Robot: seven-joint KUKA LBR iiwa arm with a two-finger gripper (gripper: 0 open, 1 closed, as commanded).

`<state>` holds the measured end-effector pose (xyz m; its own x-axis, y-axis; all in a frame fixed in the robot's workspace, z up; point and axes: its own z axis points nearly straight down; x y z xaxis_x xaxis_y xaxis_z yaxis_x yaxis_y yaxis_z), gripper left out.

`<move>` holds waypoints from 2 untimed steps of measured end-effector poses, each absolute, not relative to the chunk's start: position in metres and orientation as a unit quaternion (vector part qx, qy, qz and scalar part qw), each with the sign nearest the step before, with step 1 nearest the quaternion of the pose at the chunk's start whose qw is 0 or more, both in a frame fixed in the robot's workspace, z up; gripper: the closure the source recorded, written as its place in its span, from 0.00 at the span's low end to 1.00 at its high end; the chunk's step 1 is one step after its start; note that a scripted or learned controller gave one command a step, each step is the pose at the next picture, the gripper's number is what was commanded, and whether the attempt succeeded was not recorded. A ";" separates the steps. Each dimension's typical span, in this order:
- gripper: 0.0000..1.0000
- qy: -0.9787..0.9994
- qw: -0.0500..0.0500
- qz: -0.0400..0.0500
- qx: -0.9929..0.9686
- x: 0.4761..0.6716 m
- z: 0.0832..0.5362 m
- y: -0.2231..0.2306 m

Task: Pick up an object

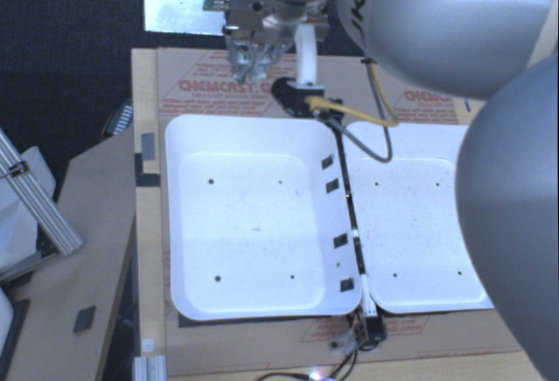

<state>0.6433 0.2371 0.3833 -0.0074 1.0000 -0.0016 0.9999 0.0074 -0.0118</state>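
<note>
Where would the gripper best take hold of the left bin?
Probably on the back rim, from above: the left bin is wide and shallow, so only its thin raised lip would fit a pinch. The gripper hangs just behind that edge. Avoid the right rim, where black clips and a cable sit.

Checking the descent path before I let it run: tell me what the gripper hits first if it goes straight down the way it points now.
Probably the cardboard sheet behind the left bin: the gripper points down just beyond that bin's far rim. Depth is unclear from this slanted view, so it might instead clip the rim.
</note>
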 end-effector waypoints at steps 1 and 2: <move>1.00 -0.709 -0.004 -0.007 -0.705 0.669 0.509 0.234; 1.00 -0.706 0.001 0.002 -0.708 0.669 0.444 0.182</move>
<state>0.6686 0.1817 0.4444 0.0031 1.0000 -0.0023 1.0000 -0.0031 -0.0041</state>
